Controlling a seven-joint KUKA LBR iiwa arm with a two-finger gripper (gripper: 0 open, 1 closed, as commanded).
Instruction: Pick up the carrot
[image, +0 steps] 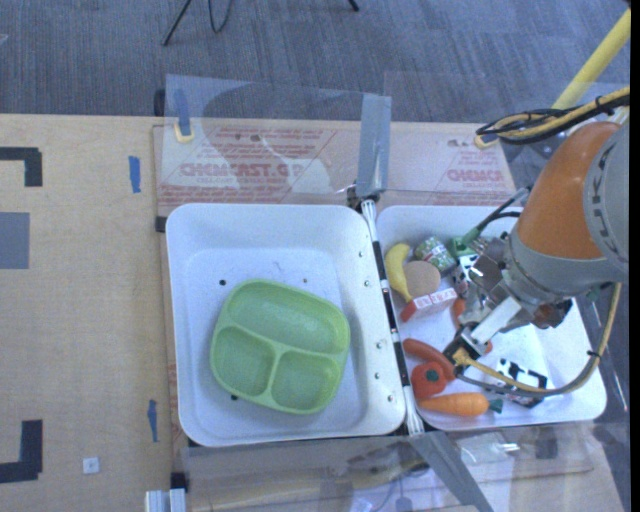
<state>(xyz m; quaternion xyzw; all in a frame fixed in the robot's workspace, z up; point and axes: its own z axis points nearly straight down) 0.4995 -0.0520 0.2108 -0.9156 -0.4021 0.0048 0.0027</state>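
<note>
Camera view, looking down at a slant on two shallow white bins set side by side. Nearest the viewer, at the front edge of the right-hand bin, lies one carrot, orange, on its side, pointing left to right, with nothing gripping it. Just behind it sits one red tomato-like toy, and just behind that one red pepper-like piece; both crowd the carrot's left end. The gripper hangs above and slightly behind the carrot, on the end of one grey arm with an orange band that reaches in from the right (whether its pincer is apart or together cannot be told from this angle). To do the pick well, I judge it should come forward over the carrot's middle, turn its jaws across the carrot's short width, and descend clear of the tomato. Farther back in the same bin are one yellow banana, one tan round piece and one small green patterned item. In the left-hand bin rests one green divided plate with three compartments.
</note>
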